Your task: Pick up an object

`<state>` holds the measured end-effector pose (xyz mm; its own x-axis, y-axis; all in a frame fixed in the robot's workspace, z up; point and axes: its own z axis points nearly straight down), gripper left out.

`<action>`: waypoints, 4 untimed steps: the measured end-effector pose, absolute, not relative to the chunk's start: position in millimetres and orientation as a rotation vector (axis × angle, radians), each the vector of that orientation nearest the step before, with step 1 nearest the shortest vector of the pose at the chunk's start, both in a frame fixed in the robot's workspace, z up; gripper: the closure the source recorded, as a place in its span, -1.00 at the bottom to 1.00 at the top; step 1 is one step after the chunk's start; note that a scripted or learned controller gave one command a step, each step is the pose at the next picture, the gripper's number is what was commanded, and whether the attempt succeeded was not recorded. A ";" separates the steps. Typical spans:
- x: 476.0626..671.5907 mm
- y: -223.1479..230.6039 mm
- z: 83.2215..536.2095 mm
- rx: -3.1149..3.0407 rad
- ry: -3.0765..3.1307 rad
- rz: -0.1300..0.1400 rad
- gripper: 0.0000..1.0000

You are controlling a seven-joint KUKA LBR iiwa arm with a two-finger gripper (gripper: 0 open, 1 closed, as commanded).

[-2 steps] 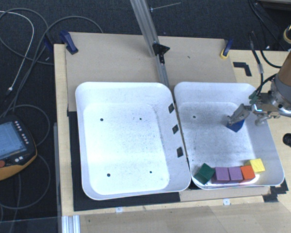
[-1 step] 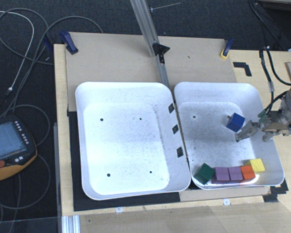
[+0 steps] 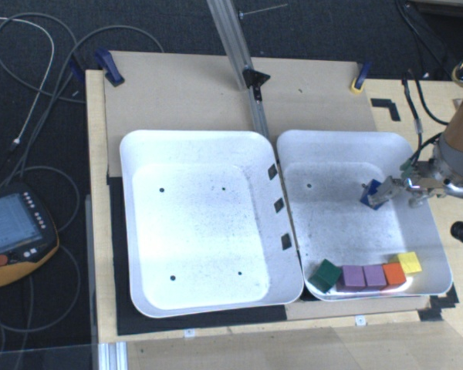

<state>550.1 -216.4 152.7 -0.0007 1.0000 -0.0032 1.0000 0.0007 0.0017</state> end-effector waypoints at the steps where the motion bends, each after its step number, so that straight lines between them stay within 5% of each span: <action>1: 599.3 -207.4 96.2 2.216 2.224 0.000 -1.00; 2: 598.5 -208.6 110.7 2.215 2.221 0.001 1.00; 3: 574.1 -146.2 123.5 2.220 2.232 0.001 1.00; 4: 498.2 -81.1 105.4 2.227 2.236 -0.006 1.00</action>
